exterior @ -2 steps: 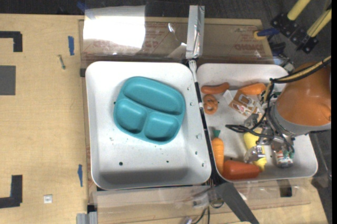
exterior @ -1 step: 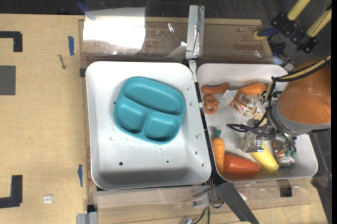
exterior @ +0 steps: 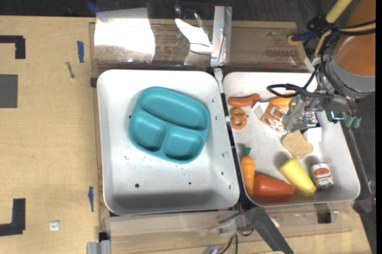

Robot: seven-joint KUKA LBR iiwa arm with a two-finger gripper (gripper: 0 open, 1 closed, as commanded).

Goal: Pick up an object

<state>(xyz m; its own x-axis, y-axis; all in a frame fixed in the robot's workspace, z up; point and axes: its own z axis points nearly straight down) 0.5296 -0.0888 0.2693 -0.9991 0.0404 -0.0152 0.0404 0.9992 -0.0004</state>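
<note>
The gripper (exterior: 296, 118) hung over the crowded right bin (exterior: 349, 154) just above the bread slice (exterior: 296, 144); its opening and any hold could not be told. A descent there risked striking the neighbouring yellow piece (exterior: 297, 175) or closing on nothing.

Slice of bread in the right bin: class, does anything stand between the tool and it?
Nothing visible does. The tool hangs just above the slice of bread in the right bin. The orange packet lies left of the tool and the yellow pepper lies below the bread, both off that line.
</note>
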